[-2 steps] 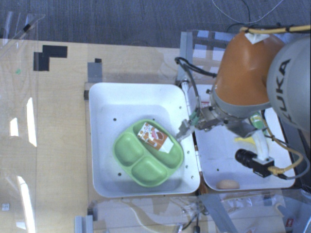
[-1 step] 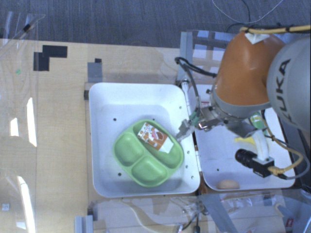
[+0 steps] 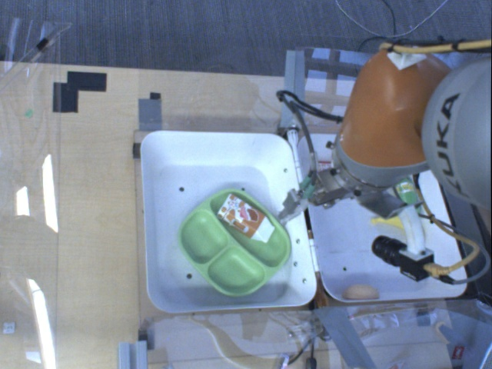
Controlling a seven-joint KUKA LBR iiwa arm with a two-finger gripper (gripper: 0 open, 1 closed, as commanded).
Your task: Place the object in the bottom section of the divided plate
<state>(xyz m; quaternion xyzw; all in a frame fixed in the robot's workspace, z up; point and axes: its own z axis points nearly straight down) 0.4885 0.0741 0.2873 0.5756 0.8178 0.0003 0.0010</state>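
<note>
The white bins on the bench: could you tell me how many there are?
2. The left bin holds the green divided plate; the right bin lies beside it, partly covered by the arm.

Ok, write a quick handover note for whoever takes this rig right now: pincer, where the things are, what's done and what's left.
Pincer: at the right rim of the left bin, just beside the divided plate; whether it is open or shut cannot be told.
Things: the green plate sits in the left bin. A small printed packet lies in its upper right section. A tan rounded object lies at the near edge of the right bin.
Done: packet is on the plate.
Left: the plate's bottom section holds nothing yet.
</note>
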